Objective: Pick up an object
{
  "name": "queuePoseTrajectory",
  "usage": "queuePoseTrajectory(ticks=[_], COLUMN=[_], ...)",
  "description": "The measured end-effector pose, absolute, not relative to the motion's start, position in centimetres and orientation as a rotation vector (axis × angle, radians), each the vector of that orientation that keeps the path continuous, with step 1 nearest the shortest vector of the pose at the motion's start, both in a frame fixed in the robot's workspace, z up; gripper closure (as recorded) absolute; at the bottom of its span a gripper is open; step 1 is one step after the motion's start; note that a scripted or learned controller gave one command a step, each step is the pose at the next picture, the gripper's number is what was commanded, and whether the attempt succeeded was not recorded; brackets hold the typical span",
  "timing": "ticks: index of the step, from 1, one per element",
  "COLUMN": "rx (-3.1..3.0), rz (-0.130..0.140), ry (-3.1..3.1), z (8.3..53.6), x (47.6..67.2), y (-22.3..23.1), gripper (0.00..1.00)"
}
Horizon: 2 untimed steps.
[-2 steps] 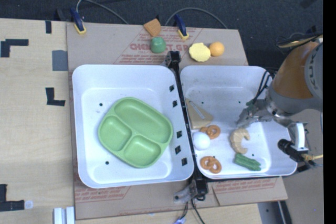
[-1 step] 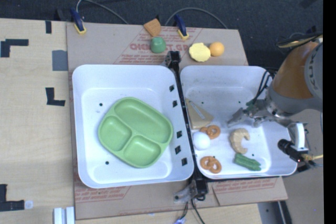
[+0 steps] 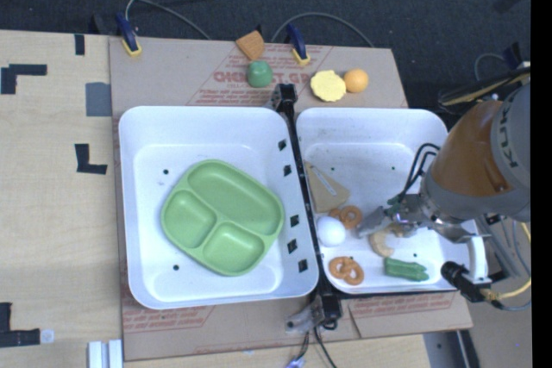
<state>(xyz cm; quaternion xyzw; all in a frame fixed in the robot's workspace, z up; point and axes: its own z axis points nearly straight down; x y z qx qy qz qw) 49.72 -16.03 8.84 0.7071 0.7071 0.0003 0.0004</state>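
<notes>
The gripper (image 3: 379, 224) is lowered among food toys in the right bin (image 3: 431, 123); finger state cannot be told. A confirmed grasp is needed next.

The arm (image 3: 483, 164) hides the right bin's (image 3: 371, 127) right wall and part of its floor. A pale object (image 3: 382, 244) beneath the gripper (image 3: 385, 222) lies partly covered, too small to identify. The tabletop (image 3: 43, 185) runs off the left edge.
</notes>
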Motion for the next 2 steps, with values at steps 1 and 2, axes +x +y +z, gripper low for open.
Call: queuePoseTrajectory(ticks=[1, 2], rx=[2.22, 2.219], rz=[0.0, 0.002], ry=[2.221, 2.225], z=[9.8, 18.4], x=[49.8, 57.3], y=[-16.0, -4.8], gripper=[1.0, 1.0])
